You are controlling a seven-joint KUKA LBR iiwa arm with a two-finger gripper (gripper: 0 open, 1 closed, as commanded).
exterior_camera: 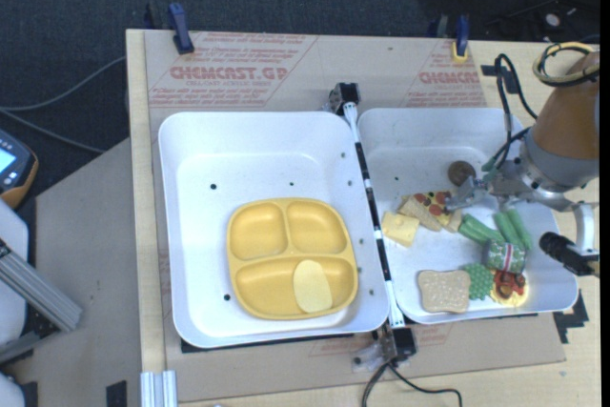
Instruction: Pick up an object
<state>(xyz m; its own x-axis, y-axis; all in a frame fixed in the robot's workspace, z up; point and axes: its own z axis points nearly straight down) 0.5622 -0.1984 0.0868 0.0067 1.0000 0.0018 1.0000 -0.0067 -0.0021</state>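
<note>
Toast slice is lying near the front edge of the right bin, with a red-and-yellow toy bit sitting just beside it toward the front right corner. In the left bin, a yellow divided plate is sitting toward the front, carrying a pale oval piece in its front compartment. Further back in the right bin, green veggie pieces, a cheese wedge and a pizza-looking piece are crowding the middle. The claw is hanging right over that pile, next to a small brown round thing. Honestly can't tell if it's released or clenched, and nothing visible is sitting in it.
</note>
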